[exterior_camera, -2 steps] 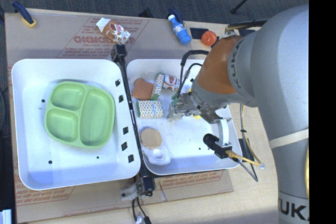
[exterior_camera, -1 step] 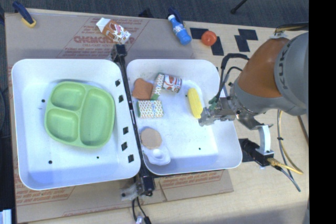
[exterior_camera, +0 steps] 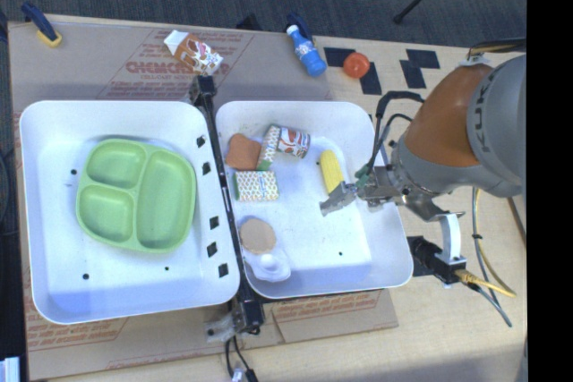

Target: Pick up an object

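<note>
Reaching in from the right edge of the right bin [exterior_camera: 385,255], the tool [exterior_camera: 338,199] is hanging low over that bin's floor, just below the yellow corn cob [exterior_camera: 330,169], which is lying upright along the bin and close beside the tool's tip. Whether the tool is spread or pressed together I cannot tell, and nothing is showing between its tips. Behind it, the arm's orange band [exterior_camera: 448,116] is sitting past the right bin's right wall, with black cables [exterior_camera: 389,116] looping around the wrist.

Further left in the right bin, a red and white can [exterior_camera: 288,141] is lying on its side near the far wall, beside an orange-brown block [exterior_camera: 243,152]. Below these, a small speckled packet [exterior_camera: 257,185] is resting flat, and nearer the front corner a round tan disc [exterior_camera: 258,235] is lying just above a white cup-like piece [exterior_camera: 269,267].

Left of the right bin, the second bin [exterior_camera: 54,282] is carrying a green divided plate [exterior_camera: 137,192]. Beyond the right bin's far wall, on the counter [exterior_camera: 430,335], a blue bottle [exterior_camera: 307,50], an orange ball [exterior_camera: 356,63] and a small printed packet [exterior_camera: 194,52] are lying apart.
</note>
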Available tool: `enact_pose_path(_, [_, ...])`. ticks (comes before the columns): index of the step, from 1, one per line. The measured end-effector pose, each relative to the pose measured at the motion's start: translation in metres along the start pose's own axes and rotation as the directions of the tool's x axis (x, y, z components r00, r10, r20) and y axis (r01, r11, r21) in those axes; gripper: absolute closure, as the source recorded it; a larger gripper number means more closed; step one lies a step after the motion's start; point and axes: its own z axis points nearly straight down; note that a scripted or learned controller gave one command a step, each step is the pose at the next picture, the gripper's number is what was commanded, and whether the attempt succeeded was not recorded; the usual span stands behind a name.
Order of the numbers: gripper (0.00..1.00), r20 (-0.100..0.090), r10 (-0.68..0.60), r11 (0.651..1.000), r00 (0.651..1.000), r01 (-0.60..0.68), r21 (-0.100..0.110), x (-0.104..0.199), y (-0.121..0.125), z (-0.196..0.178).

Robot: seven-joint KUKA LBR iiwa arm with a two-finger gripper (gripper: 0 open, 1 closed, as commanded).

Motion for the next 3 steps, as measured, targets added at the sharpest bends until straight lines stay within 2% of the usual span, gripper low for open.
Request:
enact_pose_path(1, [0.0, -0.002, -0.003, 1.0, 1.0, 0.003, 0.003, 0.012, -0.029, 0.075])
enact_pose_path(2, [0.0, -0.001, -0.001, 1.0, 1.0, 0.001, 0.001, -0.015, -0.003, 0.074])
enact_pose_path(3, [0.0, -0.002, -0.002, 1.0, 1.0, 0.002, 0.002, -0.015, -0.029, 0.062])
